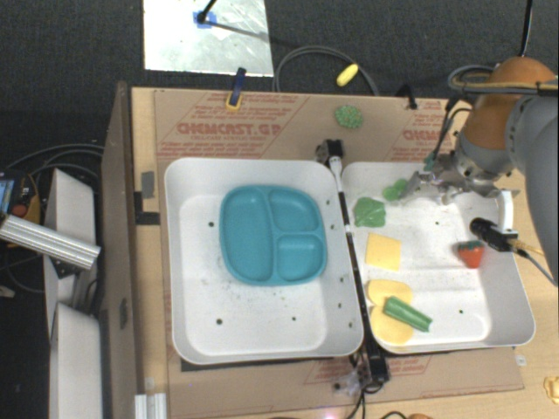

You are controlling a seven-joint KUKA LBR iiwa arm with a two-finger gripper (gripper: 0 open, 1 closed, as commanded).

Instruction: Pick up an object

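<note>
So the claw (439, 184) is hanging over the far edge of the right bin (511, 321), and honestly I can't tell how far open it is or whether it's got anything, though a small green piece (395, 188) sits right at its left tip. The other stuff in that bin is all on the near side of it: a green leafy thing (369, 211) to its near left, a yellow square (383, 252) and a yellow round piece (390, 314) with a green stick (407, 313) lying across it nearer still, plus a little red item (472, 254) near right. The left bin (188, 321) holds a blue divided plate (272, 235), well apart from the claw.
</note>
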